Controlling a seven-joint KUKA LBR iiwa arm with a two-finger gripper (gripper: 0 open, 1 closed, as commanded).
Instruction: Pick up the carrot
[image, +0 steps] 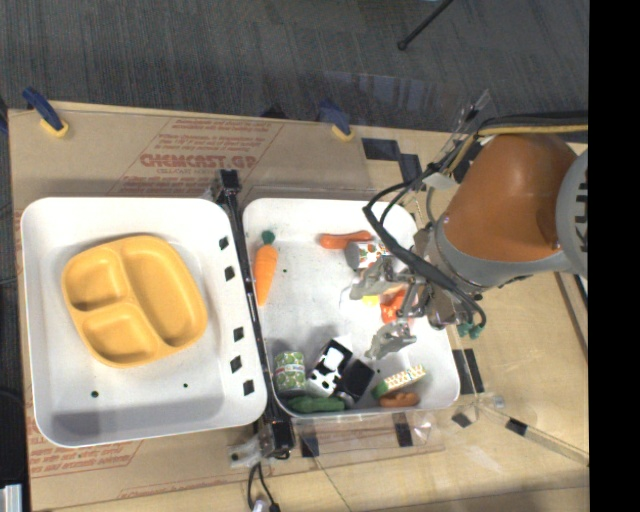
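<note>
Carrot lies flat in the right-hand bin, close along that bin's left wall, its green top pointing to the far side and its tip toward the near side. Nothing touches it, so the pick has not begun in any visible way. The pincer hangs over the right part of the same bin, well apart from the carrot, above a scatter of small items; its fingers look spread, with one pale fingertip far of the other, though clutter beneath makes this hard to read, and I see nothing clearly held between them. An orange piece rests far of the pincer, and a green can, a black-and-white toy and other bits crowd the near edge. The yellow divided plate sits in the left bin. Everything remains: cross to the carrot, descend, close, lift.
</note>
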